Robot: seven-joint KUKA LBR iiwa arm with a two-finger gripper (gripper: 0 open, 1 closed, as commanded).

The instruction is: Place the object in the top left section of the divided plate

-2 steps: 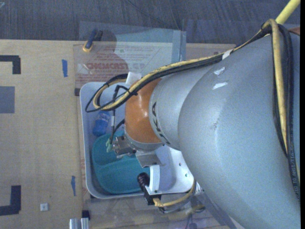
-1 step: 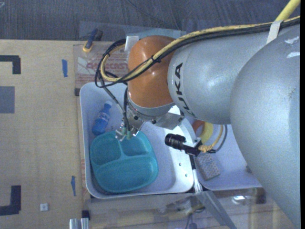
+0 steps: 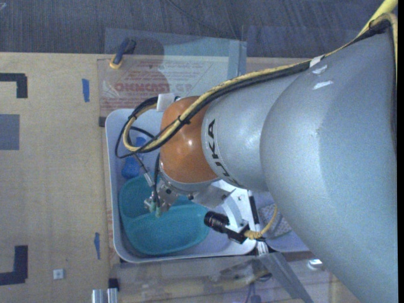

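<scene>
Teal plastic is what stands out here: the divided plate (image 3: 165, 232) sits in the near-left part of the white bin (image 3: 114, 188), its widest section running along the bin's near wall and a smaller section up against the left wall. The grey arm (image 3: 303, 156) comes in from the right and covers most of the bin, with the orange band (image 3: 183, 147) right over the middle. The claw (image 3: 153, 206) hangs down over the plate, about where the ridge between the sections is; can't tell if it's spread or pinched together, it's too small and dark against the plate, and I can't make out anything in it. A blue object (image 3: 130, 166) lies in the bin just past the plate's far edge, near the bin's left wall, partly behind a yellow cable (image 3: 136, 145). It looks like a roundish lump, so I honestly can't call a long axis or which way it points. The bin rests on the wooden table (image 3: 50, 188).
</scene>
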